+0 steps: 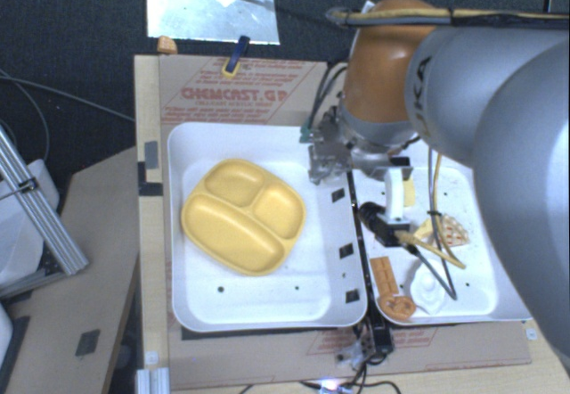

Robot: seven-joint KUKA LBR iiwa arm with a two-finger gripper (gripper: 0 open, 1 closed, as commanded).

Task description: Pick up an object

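So the main thing here is a yellow divided plate (243, 215), one of those cafeteria-style ones with three compartments: one long section along the lower-left and two smaller ones up top. It's rounded at the corners, plain matte yellow, lying flat and turned at a slant in the left bin (191, 294), roughly in the middle.

The right bin (481, 294) has a jumble of smaller stuff: an orange ridged strip (384, 275), a round brownish cookie-looking piece (397, 305), a waffle-ish piece (451, 232), a pale yellow block (409, 194) and something white (427, 291).

The claw (322, 160) sits over the divider between the two bins, near the plate's upper-right corner, can't tell if it's apart or together. The big grey arm (508, 107) with its orange band (383, 62) covers the right side. Both bins rest on cardboard (232, 94) on the worktop
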